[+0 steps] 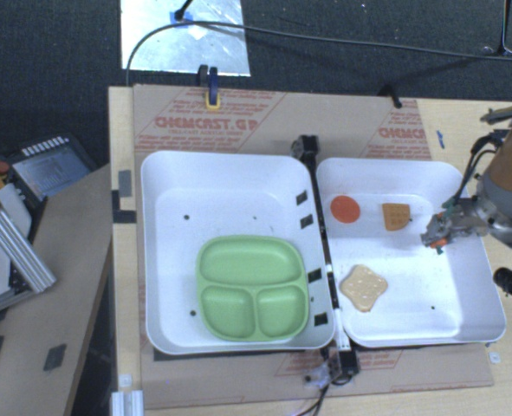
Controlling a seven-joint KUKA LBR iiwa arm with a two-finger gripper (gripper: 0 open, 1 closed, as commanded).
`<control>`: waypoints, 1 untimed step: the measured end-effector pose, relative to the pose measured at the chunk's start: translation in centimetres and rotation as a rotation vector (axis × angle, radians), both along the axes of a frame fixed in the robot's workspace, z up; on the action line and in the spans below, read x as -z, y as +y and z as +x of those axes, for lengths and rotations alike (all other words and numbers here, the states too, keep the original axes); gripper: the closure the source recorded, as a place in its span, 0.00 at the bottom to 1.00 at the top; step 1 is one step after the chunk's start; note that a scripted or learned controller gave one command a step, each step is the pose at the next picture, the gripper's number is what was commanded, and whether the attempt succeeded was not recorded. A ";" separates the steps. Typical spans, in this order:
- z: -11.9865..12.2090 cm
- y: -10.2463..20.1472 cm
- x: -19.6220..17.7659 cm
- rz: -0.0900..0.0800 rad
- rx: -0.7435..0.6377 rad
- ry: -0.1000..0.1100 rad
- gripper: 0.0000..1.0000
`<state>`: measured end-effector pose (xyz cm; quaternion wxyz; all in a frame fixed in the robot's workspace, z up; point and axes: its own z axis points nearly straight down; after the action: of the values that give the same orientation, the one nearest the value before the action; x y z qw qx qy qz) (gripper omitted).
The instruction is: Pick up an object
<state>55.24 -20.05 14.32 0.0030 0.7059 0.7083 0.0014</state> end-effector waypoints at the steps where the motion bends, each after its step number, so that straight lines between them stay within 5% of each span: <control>1: 0.2 1.0 -5.5 0.000 -0.003 -0.001 1.00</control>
<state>55.48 -19.03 19.79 0.0031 0.7050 0.7092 0.0018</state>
